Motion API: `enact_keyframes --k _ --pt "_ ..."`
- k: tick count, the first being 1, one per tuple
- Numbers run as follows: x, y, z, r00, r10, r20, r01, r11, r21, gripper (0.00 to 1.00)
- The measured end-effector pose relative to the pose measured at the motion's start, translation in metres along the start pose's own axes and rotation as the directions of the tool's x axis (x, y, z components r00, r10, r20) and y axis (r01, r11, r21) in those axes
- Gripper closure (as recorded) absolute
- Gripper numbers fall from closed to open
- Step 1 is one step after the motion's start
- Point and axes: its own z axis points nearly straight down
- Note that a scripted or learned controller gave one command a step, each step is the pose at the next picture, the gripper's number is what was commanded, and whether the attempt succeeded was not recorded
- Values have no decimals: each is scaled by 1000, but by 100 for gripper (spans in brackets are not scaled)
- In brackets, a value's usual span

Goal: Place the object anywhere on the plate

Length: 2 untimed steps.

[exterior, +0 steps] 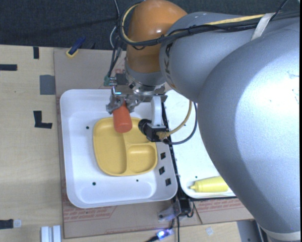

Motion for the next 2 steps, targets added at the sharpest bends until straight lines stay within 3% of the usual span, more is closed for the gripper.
enact_keyframes --k 1,2 --pt "42 11 3 1000 2 1 -2 1000 1 100" --pt "40 11 3 1000 4 3 -4 1000 2 0"
